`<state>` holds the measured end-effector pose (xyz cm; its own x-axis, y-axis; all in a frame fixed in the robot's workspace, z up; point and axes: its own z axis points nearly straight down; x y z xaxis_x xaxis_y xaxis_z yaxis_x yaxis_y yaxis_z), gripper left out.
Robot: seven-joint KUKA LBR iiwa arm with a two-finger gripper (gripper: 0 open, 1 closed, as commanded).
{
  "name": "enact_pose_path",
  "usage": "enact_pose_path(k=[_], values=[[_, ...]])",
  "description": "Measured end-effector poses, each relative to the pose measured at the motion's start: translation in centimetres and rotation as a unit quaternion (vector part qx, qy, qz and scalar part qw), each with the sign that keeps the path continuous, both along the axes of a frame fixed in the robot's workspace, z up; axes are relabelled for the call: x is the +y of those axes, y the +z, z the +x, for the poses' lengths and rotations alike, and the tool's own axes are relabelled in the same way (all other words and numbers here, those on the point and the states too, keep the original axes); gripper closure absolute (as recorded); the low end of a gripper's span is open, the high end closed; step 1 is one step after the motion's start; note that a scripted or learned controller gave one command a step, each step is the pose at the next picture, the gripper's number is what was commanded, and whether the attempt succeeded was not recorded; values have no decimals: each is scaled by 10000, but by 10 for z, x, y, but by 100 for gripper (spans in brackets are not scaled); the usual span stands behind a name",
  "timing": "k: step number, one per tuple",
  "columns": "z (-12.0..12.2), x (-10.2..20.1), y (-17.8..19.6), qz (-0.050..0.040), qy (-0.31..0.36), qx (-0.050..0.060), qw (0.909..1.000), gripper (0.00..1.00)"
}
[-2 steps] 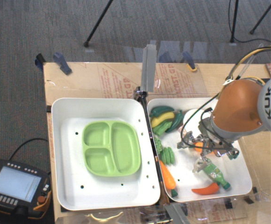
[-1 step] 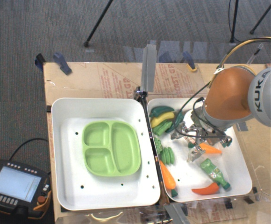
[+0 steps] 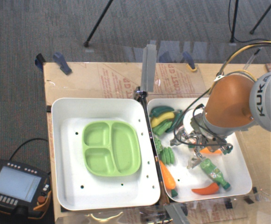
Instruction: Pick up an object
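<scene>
Gripper point(image 3: 198, 161) hangs low in the right bin point(image 3: 242, 171), just beside a green bottle point(image 3: 214, 173); whether it grips anything is unclear. Left bin point(image 3: 63, 125) holds a green tray point(image 3: 111, 148). Both bins sit on a plywood bench point(image 3: 93, 76) over grey carpet point(image 3: 42, 22).

One camera looks down at a slant from above the bench point(image 3: 126, 78), far enough to take in both white bins point(image 3: 65, 120) and the carpet beyond. The arm point(image 3: 229, 101) enters from the right, near the lens, covering part of the right bin point(image 3: 243, 171)
</scene>
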<state>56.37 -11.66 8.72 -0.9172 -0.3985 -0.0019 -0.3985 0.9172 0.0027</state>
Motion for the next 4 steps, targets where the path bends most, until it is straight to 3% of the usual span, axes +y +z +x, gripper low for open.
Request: enact_pose_path(k=[1, 2, 3, 4], values=[[57, 18, 1, -10, -87, -12, 10000, 0], [17, -14, 0, -14, 125, 1, 9999, 0], [-8, -8, 0, -7, 315, 1, 9995, 0], [-71, -49, 2, -11, 516, -24, 9987, 0]])
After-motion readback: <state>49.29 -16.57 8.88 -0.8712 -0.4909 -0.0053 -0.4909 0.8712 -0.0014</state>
